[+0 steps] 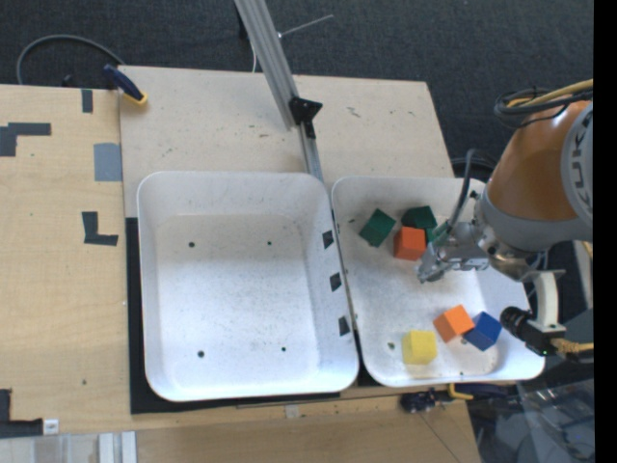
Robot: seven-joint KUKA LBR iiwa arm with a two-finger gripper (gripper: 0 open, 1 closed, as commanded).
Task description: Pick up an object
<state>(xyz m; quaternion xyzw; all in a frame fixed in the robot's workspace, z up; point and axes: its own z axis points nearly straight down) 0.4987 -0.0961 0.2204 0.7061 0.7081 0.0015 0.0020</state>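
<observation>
Right bin (371,360): six blocks. Far cluster: green block (378,227), darker green block (419,217), orange-red block (409,243) touching the latter. Near cluster: yellow block (419,346), orange block (452,323), blue block (484,330), the last two touching.

Left bin (231,186): white, speckled.

Pincer (431,266): low over the right bin, just right of the orange-red block; whether released or clenched cannot be told, no block seen in its grasp.

Bench (58,220): pale wood, grey tape marks at left.
</observation>
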